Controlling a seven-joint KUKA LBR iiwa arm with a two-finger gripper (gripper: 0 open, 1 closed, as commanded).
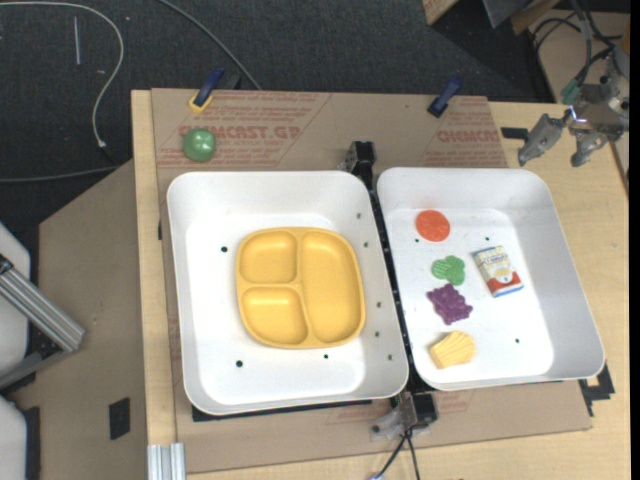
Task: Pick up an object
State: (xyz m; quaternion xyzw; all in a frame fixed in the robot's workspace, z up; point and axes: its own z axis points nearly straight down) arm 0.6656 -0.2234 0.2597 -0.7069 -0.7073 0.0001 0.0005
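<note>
My gripper (560,143) hangs at far right, off the right bin (575,268), over the bench edge; fingers spread apart, nothing btwn them. In the right bin: orange disc (433,226) far side, green toy (449,268) below it, purple toy (449,304) just nearer, yellow shell-like piece (453,350) nearest, small carton (497,270) to the right. Left bin (200,358) holds a yellow divided plate (299,287). Green ball (199,145) sits on cardboard, far left.
</note>
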